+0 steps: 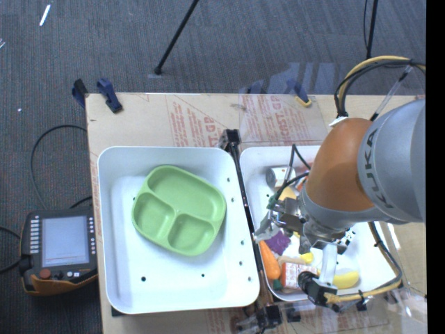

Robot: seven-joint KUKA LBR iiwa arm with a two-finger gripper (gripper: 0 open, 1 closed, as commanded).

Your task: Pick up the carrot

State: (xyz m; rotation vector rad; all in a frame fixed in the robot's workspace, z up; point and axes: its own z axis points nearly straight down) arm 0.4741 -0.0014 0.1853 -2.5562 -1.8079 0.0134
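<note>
The carrot (270, 260) is orange with a green end. It lies in the right bin (259, 160) against the bin's left wall, near the front. My gripper (272, 225) hangs low over the right bin, just above and behind the carrot, beside a purple item (279, 243). The wrist and the orange band (344, 169) cover much of this bin. Nothing shows held in the gripper.
The left bin (118, 256) holds a green divided plate (179, 209). In the right bin, a yellow item (346, 279) lies at the front and a silvery item (272, 177) at the back left. A pale item with orange (300, 259) lies next to the carrot.
</note>
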